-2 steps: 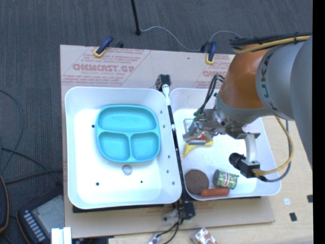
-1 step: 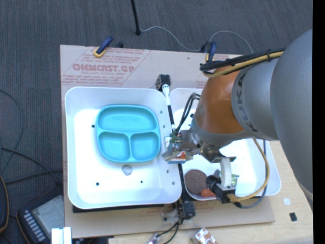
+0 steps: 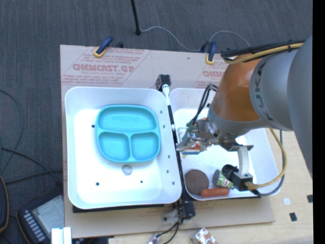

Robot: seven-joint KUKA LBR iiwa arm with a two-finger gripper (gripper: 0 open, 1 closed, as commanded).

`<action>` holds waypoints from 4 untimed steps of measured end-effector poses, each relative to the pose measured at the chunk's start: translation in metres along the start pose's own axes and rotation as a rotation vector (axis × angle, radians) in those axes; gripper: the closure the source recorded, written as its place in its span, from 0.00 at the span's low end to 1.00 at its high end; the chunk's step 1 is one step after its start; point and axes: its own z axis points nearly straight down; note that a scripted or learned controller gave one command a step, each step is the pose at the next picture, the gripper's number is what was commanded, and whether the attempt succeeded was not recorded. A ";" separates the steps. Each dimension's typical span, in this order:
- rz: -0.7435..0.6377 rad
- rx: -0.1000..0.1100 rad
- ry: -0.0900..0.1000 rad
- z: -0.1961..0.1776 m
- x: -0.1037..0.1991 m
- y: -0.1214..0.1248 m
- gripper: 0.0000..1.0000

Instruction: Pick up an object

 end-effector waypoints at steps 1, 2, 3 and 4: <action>0.000 0.001 0.000 -0.009 0.000 0.000 1.00; -0.001 0.002 0.000 -0.019 0.000 0.000 1.00; -0.002 0.003 -0.001 -0.028 0.000 0.001 1.00; -0.002 0.003 -0.001 -0.038 0.000 0.001 1.00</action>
